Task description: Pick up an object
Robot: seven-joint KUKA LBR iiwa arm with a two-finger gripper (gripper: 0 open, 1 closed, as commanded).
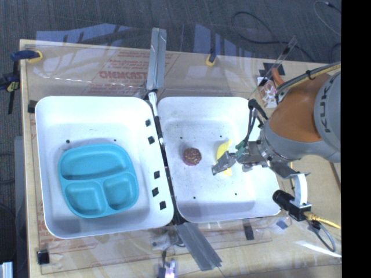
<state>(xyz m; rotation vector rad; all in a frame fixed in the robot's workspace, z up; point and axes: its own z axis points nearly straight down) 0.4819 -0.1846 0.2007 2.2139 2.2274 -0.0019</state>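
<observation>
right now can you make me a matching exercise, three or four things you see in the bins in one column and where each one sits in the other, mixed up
Things:
1. blue divided tray
2. brown round object
3. yellow object
4. gripper

Places:
A. right bin, near its middle
B. left bin
C. right bin, right of the brown object, beside the gripper
D. low over the right bin, reaching in from the right

Pairs: 1-B, 2-A, 3-C, 4-D

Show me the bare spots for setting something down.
Right bin: bare floor along the front wall and the back-left corner. Crowded mid-bin, around the brown ball, yellow object and gripper. Left bin: a strip behind the blue tray.
</observation>
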